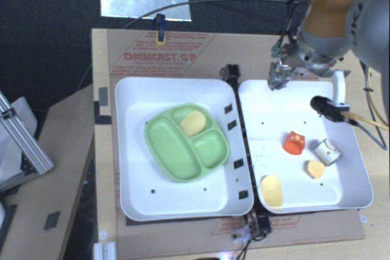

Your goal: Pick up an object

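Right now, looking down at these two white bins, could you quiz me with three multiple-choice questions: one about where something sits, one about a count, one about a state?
1. Where does the green divided plate lie?
A. left bin
B. right bin
C. bare bench

2. How many loose objects lie in the right bin?
A. two
B. four
C. six

3. How does the pale yellow piece sit?
A. under the plate
B. in a small plate compartment
C. between the jaws

Answers:
1 A, the plate fills the left bin's floor.
2 B: red piece, silver-white piece, small yellow chunk, yellow oval.
3 B, it rests in an upper compartment.
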Controlling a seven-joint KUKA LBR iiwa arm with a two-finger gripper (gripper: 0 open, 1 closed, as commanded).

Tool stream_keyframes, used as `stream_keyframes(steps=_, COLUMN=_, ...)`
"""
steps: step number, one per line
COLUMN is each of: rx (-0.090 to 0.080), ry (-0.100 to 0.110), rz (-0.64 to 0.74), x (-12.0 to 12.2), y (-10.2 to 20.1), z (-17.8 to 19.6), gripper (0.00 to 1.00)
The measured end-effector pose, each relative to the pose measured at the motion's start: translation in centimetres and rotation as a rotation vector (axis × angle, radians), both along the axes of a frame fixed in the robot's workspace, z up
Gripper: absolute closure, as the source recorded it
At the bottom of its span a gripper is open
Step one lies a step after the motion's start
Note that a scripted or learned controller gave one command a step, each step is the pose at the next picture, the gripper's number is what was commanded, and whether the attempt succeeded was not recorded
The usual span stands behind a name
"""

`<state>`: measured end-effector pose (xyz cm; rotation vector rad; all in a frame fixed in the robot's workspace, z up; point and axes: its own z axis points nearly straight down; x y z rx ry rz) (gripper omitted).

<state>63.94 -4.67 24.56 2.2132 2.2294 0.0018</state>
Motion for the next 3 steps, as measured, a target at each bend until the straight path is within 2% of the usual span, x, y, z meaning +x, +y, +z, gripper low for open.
stream_keyframes(steps=2, rx=0.0, ry=0.002, rz=0.001, x=-2.6, y=8.8, z=-2.2, gripper=1.0)
stream_keyframes(steps=3, rx=0.001, ry=0.003, rz=0.002, x=-5.2, y=14.6, z=-2.4, gripper=1.0)
